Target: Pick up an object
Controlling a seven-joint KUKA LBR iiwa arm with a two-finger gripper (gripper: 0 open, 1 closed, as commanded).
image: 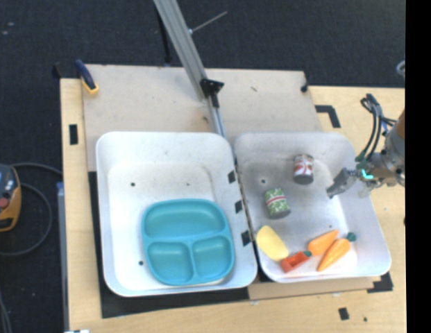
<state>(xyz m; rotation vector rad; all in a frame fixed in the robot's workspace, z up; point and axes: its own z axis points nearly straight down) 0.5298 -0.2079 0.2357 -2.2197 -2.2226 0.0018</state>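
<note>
Claw (347, 180) poised at the right bin's (371, 220) edge.
You can't tell its state; cans (303, 168) and carrots (331, 250) lie loose for picking.

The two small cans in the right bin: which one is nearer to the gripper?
The can with the red label, at the back of the right bin. It lies closer to the gripper than the green-labelled can, which sits toward the bin's middle.

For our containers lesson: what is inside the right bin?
Inside the right bin: red-white can, green can, yellow piece, two carrots, small red piece. Anything beneath them is hidden.
</note>
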